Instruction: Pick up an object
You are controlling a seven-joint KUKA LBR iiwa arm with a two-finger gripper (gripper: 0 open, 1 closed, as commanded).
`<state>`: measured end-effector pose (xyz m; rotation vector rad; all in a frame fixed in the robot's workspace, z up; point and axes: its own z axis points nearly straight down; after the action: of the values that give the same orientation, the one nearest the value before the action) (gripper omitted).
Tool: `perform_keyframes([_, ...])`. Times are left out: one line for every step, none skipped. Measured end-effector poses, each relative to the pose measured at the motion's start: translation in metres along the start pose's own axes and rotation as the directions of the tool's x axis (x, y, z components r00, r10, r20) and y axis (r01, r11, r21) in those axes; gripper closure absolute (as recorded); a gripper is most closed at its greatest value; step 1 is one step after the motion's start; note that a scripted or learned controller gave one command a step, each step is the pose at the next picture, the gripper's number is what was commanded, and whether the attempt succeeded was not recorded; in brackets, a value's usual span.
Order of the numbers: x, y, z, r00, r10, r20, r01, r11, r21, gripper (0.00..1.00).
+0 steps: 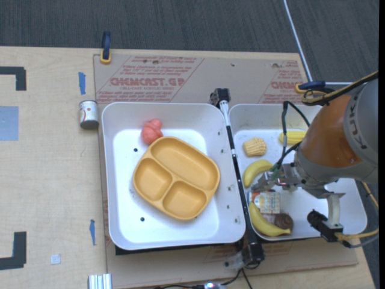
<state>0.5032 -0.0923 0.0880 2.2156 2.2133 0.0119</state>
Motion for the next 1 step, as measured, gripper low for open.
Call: perform_keyframes([0.0002,-0.0027,-0.0003,1.000,0.000,0.000,0.000,1.000,-0.002,0.00])
